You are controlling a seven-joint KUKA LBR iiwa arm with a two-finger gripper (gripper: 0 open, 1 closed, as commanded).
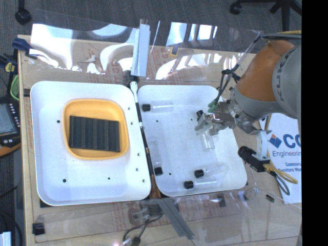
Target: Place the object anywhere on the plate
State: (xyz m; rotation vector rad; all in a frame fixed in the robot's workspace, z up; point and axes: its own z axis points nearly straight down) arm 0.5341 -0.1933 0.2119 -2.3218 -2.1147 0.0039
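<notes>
Two shallow white bins sit side by side on the bench. The left bin (46, 178) holds a yellow plate (95, 109) with a dark ribbed insert (95, 133) on it. The right bin (169, 186) holds several clear tubes with black caps — one (156, 107) at about 11 o'clock in it, two (205, 174) near 5 o'clock. The gripper (207, 124) hangs over this bin's 2 o'clock area, just above another clear tube (207, 141) — whether it touches cannot be told. The grey-and-orange arm (266, 81) enters from 3 o'clock.

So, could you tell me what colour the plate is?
Yellow-orange plate, dark ribbed centre; camera view.
</notes>
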